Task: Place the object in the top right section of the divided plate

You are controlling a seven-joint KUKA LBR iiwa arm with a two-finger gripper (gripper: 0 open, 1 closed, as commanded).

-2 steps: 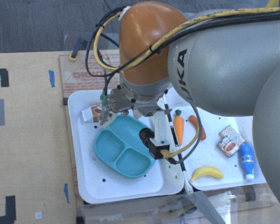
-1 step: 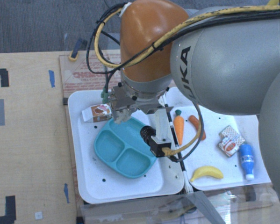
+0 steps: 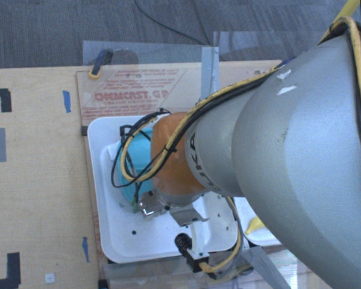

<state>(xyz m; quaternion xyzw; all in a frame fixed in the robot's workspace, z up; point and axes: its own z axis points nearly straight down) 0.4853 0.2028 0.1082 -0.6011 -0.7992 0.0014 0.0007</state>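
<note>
Plywood bench [image 3: 38,196] bears a white bin [image 3: 113,235] under the grey arm [image 3: 290,165]; gripper state: cannot tell.

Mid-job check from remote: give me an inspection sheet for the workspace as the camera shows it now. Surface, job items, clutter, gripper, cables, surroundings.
Surface: wooden bench with a white bin on it; blue tape marks and black corner marks on the wood.
Job's things: a teal item lies in the bin under the arm, mostly hidden; its sections cannot be made out. A yellow object peeks out at the arm's lower edge.
Clutter: nothing seen.
Gripper: hidden under the wrist; state cannot be told.
Cables: yellow and black cables loop beside the orange band.
Surroundings: grey arm covers the right side; printed board behind the bin; grey carpet beyond.
</note>
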